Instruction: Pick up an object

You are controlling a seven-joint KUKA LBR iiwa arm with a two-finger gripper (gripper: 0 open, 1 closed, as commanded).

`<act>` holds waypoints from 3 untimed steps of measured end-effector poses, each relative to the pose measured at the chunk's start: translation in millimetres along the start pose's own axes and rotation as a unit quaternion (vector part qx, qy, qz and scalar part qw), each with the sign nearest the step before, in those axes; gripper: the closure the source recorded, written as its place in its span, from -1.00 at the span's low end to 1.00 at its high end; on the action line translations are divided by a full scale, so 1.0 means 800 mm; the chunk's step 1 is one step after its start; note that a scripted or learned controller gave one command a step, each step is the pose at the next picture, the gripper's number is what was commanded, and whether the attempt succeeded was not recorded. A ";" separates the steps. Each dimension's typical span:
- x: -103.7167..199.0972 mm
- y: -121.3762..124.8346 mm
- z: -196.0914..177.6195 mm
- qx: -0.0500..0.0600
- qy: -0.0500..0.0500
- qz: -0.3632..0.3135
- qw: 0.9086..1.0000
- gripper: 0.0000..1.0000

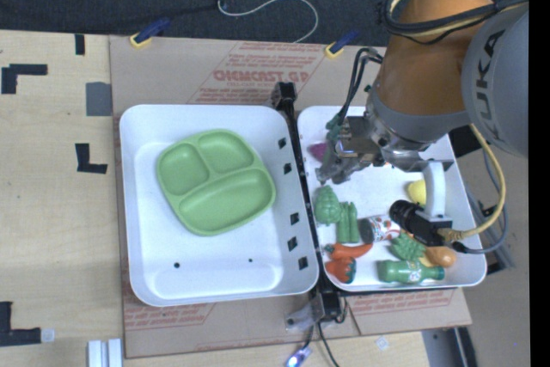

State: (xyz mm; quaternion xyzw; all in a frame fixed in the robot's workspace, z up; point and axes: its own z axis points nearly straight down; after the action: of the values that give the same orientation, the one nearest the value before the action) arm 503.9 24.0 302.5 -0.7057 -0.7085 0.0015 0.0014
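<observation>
Jaws of the gripper (339,161) hang low over the upper left part of the right bin (468,271); whether they are open or closed cannot be told. Just below them lie green plastic toys (336,215), apart from the gripper, with red pieces (344,262) and a green bottle (411,272) nearer the front wall. A green divided plate (215,180) sits in the left bin (142,211).

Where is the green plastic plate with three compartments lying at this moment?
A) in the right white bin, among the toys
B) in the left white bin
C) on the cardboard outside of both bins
B: the green plastic plate with three compartments lies flat in the left white bin, apart from the small toys in the right white bin.
</observation>
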 end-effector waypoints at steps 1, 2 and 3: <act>0.096 -0.020 -0.076 -0.003 0.001 -0.003 1.000 1.00; 0.111 -0.026 -0.107 -0.002 0.000 0.000 1.000 1.00; 0.081 -0.026 -0.040 0.001 -0.001 0.003 1.000 1.00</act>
State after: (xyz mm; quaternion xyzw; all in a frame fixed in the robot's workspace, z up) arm 482.9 88.4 334.4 -0.7077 -0.7065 0.0033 0.0015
